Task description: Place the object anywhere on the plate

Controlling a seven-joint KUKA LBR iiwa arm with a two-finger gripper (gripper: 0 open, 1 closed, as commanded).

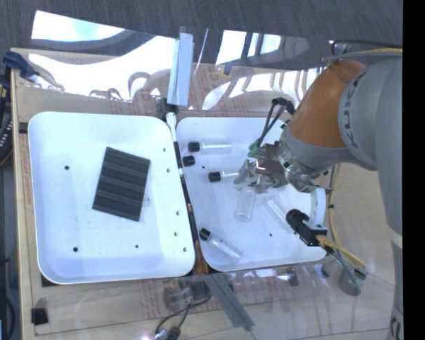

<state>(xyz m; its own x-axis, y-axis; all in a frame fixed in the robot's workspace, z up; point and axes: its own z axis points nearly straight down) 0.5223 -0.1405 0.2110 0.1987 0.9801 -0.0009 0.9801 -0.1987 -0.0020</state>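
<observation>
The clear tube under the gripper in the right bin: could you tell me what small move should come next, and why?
Probably a short, straight lift. The gripper is low in the right bin, directly over a clear tube, while the dark ridged plate lies in the left bin. Lifting would show whether the tube comes up before any crossing.

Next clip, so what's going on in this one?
A grey robot arm reaches in from the right over the right bin, its tool low among several clear tubes with black caps. One tube lies just below the tool; whether it is gripped is not clear. The dark ridged plate sits alone in the left bin, so nothing has been placed on it yet.
</observation>
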